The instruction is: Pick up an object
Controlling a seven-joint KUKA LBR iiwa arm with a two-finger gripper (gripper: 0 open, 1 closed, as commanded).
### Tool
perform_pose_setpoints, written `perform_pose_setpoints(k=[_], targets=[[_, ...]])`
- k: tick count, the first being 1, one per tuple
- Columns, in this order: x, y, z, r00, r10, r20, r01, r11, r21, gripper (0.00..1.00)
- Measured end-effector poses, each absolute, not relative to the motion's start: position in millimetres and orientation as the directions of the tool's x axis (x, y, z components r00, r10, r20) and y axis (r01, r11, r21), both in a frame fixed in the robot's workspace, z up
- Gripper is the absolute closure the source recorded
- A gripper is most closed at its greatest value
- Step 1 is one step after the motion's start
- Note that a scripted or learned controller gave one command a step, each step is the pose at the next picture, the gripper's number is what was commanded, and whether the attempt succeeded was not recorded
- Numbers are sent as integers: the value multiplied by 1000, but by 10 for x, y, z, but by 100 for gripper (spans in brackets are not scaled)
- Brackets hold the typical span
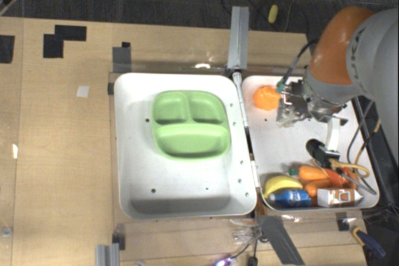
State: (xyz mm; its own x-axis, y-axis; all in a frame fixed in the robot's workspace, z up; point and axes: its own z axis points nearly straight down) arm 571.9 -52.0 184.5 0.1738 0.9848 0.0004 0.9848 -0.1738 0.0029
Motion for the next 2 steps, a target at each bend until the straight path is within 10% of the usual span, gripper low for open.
perform_pose_setpoints(k=[1, 2], targets=[[5719, -520, 1843, 173, 985, 0, 985, -173, 3, 0], [5189, -1065, 1186, 290, 957, 0, 957, -290, 0, 0]])
